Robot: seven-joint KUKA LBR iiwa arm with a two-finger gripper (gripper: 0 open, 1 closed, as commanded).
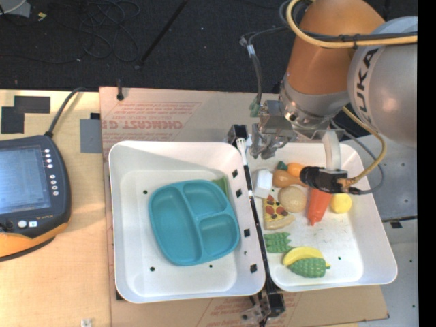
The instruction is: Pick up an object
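The grey arm (381,87) with its orange band comes in from the view's right, and the fingers (269,146) hang over the far corner of the right bin (361,247), close to the wall it shares with the left bin (133,182); whether they are open or closed I cannot tell, and nothing shows between them.

Everything there is to pick lies on the camera's side of the fingers, in the right bin; nearest them is a small white block (262,180), with an orange toy (284,179) just beside it; a little further from the fingers sit a pale round toy (293,197) and a pizza slice (276,210), touching each other; out towards the view's right of these lie a red-orange carrot (317,208) and a yellow lemon (341,203), side by side.

Furthest from the fingers, near the bin's front wall, are a green leafy toy (277,242), a yellow banana (304,253) and a knobbly green toy (308,268) (the last two touch).

To the view's left of the fingers a teal divided plate (194,221) lies flat in the left bin; well beyond it, on the surface (75,264), rests a dark handheld screen (27,182).
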